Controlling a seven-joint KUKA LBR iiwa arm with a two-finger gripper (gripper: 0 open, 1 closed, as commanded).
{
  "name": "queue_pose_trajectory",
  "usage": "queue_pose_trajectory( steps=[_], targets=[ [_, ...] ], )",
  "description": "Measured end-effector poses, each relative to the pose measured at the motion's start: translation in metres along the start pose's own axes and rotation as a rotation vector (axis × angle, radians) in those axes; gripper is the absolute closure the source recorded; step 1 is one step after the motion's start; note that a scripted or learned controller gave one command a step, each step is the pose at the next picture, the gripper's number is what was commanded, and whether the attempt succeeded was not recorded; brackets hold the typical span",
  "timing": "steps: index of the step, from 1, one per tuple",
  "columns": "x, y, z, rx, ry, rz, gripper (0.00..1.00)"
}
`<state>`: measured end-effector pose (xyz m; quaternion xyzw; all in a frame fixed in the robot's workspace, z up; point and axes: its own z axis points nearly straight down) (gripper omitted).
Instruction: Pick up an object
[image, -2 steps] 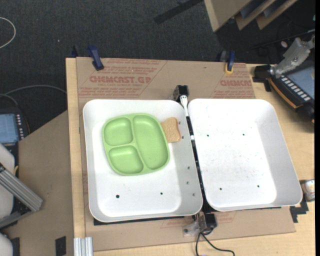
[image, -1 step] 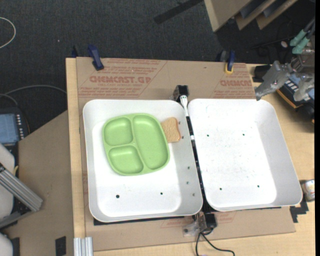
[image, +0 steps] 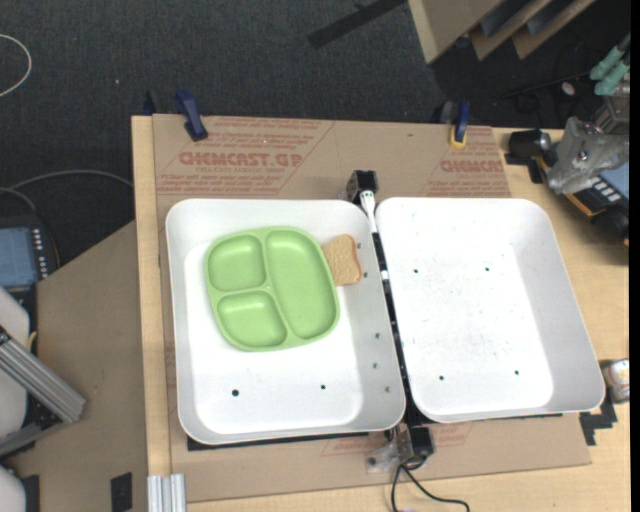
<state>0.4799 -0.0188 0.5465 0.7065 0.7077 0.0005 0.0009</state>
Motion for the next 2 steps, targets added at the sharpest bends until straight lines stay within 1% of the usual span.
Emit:
queue_pose_trajectory(
  steps=[1,2],
  targets=[
    [0.022,-0.002,0.116,0.016,0.001,-0.001,1.0],
    [0.098,-0.001,0.114,0.005,0.002,-0.007,1.0]
  ],
)
